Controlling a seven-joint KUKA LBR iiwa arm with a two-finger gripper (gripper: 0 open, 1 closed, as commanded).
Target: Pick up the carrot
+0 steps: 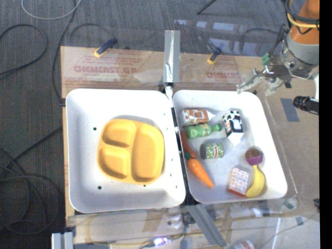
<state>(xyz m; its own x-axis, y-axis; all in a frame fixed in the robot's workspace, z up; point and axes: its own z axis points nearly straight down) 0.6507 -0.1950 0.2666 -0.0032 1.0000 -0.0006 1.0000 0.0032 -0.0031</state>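
Carrot point(199, 172) lies in the right bin point(271, 139), at about 7 o'clock of that bin, near its left wall, tip pointing toward 5 o'clock. Green can point(212, 150) just beside it at 1 o'clock, green bottle point(203, 130) above that. Banana point(256, 182) and small red-white box point(238, 181) sit at the bin's 5 o'clock corner, well apart from the carrot. Left bin point(78, 154) carries a yellow divided tray point(132, 150). End effector point(258, 83) hangs over the right bin's 1 o'clock corner, above the rim; fingers spread open, nothing between them.
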